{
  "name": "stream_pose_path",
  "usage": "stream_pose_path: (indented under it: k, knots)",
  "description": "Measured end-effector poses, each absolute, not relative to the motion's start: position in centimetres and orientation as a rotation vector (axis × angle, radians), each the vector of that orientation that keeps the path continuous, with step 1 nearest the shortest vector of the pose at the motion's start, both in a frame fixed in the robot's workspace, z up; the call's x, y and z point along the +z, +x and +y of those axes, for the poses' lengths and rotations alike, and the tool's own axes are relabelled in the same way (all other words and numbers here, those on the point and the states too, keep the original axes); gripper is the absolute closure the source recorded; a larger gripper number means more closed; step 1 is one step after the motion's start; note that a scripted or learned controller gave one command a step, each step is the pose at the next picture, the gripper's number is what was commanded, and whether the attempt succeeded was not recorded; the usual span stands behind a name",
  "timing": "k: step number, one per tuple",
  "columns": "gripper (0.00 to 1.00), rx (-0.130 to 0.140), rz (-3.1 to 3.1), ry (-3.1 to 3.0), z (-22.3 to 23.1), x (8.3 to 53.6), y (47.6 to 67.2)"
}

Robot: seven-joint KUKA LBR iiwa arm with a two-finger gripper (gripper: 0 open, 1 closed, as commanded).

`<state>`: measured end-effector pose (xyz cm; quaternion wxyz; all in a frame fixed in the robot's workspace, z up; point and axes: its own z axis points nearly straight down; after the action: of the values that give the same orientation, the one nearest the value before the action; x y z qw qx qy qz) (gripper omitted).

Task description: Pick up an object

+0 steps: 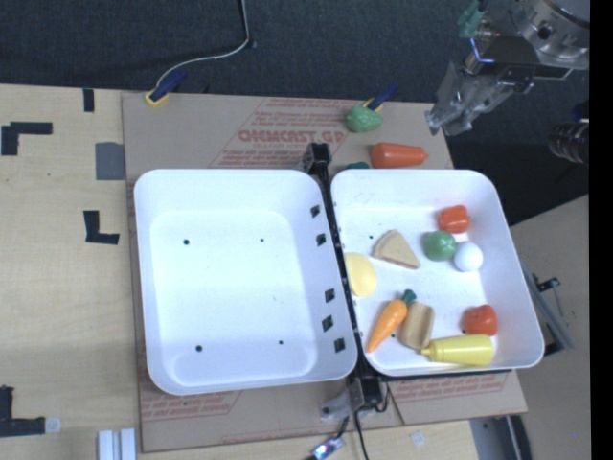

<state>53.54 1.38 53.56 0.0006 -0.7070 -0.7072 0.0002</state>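
Camera view: slanted look down on two white bins side by side.
My claw [458, 113]: far right, raised beyond the right bin [498, 209]; whether it is released or clenched, I cannot tell.
Nearest thing: red pepper [397, 154], lying outside the bin just left of and nearer than my claw, long axis left to right.
Other choices: carrot [387, 325], yellow bottle [460, 351], white ball [467, 257], all in the right bin.
My arm: reaching in from the right, wrist tilted down toward the left.
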Motion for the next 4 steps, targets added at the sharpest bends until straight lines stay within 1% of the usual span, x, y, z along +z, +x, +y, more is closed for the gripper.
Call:
stream_pose_path:
  k: [1, 2, 3, 4]
  knots:
    - [0.00, 0.002, -2.222, -2.220, 1.5, 53.5, 53.8]
    - [1.00, 0.002, -2.224, -2.220, 1.5, 54.5, 53.8]
    - [1.00, 0.003, -2.221, -2.220, -0.3, 53.4, 51.0]
    - [1.00, 0.001, -2.221, -2.221, -2.1, 53.5, 49.9]
